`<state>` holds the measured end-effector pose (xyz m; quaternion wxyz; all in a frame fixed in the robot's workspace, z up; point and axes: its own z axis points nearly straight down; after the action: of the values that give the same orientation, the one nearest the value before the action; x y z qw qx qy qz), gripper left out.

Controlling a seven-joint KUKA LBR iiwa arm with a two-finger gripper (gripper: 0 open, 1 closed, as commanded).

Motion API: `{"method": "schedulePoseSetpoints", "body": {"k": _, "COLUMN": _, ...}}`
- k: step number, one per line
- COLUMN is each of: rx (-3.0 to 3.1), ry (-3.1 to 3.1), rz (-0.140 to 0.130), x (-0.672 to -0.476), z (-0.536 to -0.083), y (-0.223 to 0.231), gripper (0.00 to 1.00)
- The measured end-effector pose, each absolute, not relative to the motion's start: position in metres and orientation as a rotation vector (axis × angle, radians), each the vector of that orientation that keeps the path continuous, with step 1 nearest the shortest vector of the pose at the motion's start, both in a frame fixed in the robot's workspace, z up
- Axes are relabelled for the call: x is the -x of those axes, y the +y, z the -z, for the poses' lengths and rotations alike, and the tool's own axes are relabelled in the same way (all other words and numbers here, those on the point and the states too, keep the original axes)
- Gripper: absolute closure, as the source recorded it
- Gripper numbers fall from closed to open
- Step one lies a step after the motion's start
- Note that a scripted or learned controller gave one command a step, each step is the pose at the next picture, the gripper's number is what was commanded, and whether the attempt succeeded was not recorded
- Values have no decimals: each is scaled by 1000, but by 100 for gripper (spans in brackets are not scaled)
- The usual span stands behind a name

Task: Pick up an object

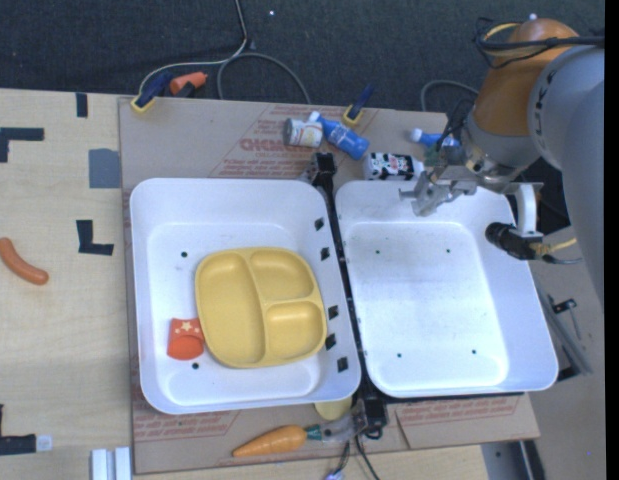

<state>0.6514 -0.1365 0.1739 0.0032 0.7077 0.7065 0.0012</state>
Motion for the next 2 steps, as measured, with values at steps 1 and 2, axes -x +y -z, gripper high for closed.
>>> {"method": "schedulePoseSetpoints", "body": {"k": 1, "rx": -2231, "ry": 2230, "rz": 11, "x": -558, "z": -117, "y": -95, "gripper": 100}}
{"method": "schedulePoseSetpoints", "body": {"k": 2, "rx": -2217, "ry": 2215, "rz": -6, "x": -556, "z": -210, "y": -113, "gripper": 100}}
